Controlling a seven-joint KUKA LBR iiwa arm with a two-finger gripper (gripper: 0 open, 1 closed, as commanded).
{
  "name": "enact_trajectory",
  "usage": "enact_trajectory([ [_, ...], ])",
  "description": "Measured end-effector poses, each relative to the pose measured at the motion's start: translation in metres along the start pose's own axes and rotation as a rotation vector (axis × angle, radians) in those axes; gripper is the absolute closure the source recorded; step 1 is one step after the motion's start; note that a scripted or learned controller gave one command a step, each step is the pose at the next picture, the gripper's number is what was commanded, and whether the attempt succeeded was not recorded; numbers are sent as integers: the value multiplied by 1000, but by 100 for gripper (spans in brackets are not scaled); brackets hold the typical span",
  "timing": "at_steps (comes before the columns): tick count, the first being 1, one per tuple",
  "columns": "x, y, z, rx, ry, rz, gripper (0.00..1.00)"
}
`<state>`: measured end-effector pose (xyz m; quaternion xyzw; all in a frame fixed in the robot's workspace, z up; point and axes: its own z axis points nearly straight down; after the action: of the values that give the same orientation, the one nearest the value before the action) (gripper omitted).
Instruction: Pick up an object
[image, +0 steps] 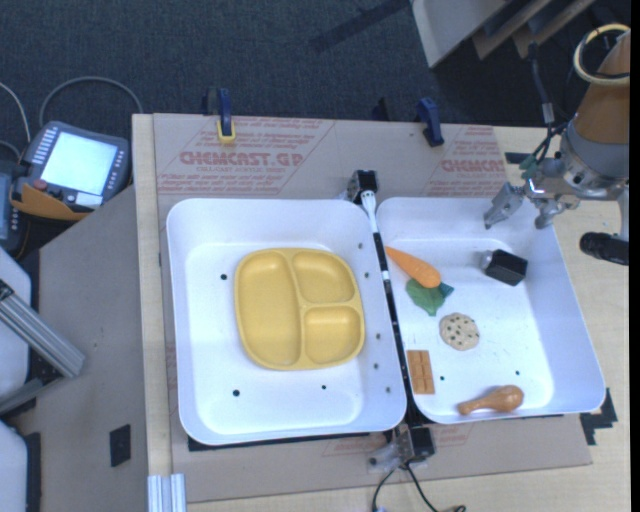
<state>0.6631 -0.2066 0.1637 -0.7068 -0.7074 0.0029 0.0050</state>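
Observation:
In the right bin (560, 330) lie a toy carrot with green leaves (415, 268), a small black block (505, 267), a round speckled cookie (460, 331), a brown wafer bar (421, 371) and a tan drumstick (492, 401). My gripper (522, 212) hangs over the bin's far right corner, above and slightly right of the black block. Its two grey fingers (501, 209) are spread apart and open, with nothing between them.
The left bin (200, 380) holds a yellow divided plate (299, 307). A black rod (378, 250) runs along the seam between the bins. A teach pendant (75, 165) lies off the bench at the left. Blue clamps (224, 104) sit on the bench's far edge.

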Motion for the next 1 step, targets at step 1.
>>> enact_trajectory([
  [1,11,1,55,-1,0,-1,0],
])
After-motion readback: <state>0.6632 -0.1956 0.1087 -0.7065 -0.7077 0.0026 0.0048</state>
